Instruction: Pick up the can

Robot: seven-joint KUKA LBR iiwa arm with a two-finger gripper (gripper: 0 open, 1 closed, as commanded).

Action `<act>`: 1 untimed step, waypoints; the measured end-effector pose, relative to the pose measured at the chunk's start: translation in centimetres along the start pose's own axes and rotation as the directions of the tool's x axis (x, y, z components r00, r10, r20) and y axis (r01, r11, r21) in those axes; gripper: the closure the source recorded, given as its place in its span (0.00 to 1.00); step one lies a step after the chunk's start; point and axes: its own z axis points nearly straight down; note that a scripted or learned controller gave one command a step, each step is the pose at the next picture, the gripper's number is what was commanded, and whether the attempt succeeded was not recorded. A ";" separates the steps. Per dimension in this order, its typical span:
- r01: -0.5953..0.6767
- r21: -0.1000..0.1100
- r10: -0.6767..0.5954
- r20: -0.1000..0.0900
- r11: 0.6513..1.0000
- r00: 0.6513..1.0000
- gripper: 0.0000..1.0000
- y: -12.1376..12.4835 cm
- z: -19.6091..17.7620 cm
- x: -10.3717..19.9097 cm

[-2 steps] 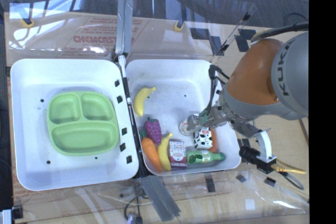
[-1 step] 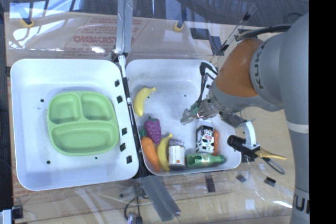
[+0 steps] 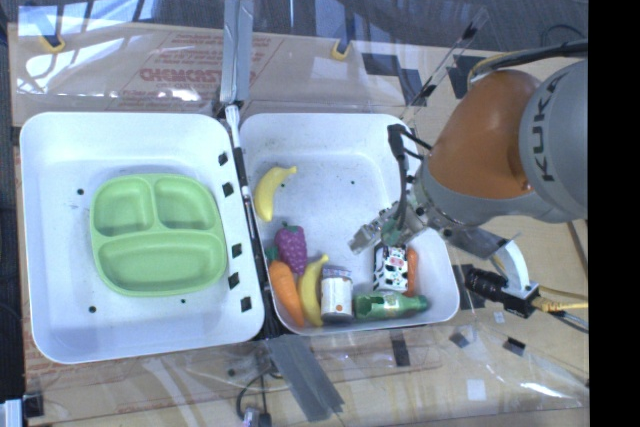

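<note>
Camera view looks down at a slant on two shallow white bins set side by side on the bench. From the right the grey arm [image 3: 540,155] reaches in, its orange band bulging large over the right bin's far right corner, and the wrist drops toward the bin's right side. The gripper [image 3: 385,233] sits low over that side of the bin, just above a small black-and-white cow-patterned carton [image 3: 392,267]; nothing can be seen held by it, and how it stands cannot be made out from this angle.

The right bin [image 3: 330,140] carries a cluster of things along its near edge. The can [image 3: 336,293], silver with a dark lid and a pale label, stands upright in the middle of that near row, well apart from the gripper. On its left lies a yellow banana [image 3: 312,287], touching it, then an orange carrot [image 3: 285,287] against the bin's left wall. A bunch of purple grapes [image 3: 291,244] sits just behind the carrot and banana. On the can's right a green bottle [image 3: 392,305] lies on its side, just in front of the carton. A thin orange-red piece [image 3: 412,270] stands beside the carton on its right. A second banana [image 3: 270,190] lies alone farther back, near the left wall.

The left bin [image 3: 50,215] holds a light green divided plate [image 3: 157,235] with three compartments, lying flat near its middle.
</note>
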 end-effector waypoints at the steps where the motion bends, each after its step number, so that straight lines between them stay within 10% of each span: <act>1: 0.251 -0.002 -0.251 0.004 0.968 0.968 1.00 2.3 -2.4 4.7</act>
